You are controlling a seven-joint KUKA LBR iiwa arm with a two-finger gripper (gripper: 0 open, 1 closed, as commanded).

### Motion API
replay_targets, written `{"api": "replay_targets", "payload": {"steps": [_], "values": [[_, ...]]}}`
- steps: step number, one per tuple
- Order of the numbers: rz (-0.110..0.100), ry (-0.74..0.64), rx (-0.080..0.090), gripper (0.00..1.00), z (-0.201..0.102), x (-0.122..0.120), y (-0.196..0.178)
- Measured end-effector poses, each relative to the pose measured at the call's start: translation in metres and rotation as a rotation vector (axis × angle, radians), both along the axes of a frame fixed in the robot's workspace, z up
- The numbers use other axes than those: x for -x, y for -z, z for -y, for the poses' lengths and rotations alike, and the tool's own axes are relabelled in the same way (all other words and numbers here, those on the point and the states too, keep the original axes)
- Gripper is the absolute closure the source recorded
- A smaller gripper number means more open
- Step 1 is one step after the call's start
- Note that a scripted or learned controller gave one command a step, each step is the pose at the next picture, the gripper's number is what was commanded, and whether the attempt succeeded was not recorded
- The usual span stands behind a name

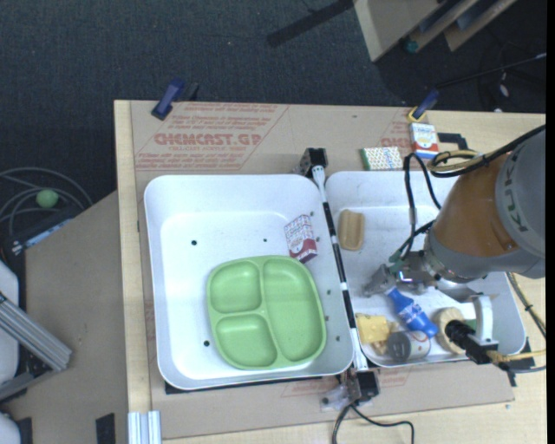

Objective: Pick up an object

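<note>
Wooden bench [217, 130], two white bins side by side: left bin [173, 260] holds a green divided plate [263, 310] and a red-white carton [300, 236]. Gripper [401, 276] low in right bin [373, 186], just above a blue object [411, 314]; finger state cannot be told. Tan block [350, 229] near the divider.

Dark carpet floor [130, 43] w/ coiled cables [26, 204] at left, wooden furniture [425, 22] top right
</note>
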State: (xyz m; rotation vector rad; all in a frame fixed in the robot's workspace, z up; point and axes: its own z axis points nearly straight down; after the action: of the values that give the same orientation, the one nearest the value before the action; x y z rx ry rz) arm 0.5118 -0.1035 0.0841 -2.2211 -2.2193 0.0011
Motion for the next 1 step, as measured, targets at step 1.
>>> {"api": "replay_targets", "payload": {"steps": [1], "values": [[-0.001, 0.000, 0.000, 0.00, 0.0040, 0.0206, -0.0001]]}}
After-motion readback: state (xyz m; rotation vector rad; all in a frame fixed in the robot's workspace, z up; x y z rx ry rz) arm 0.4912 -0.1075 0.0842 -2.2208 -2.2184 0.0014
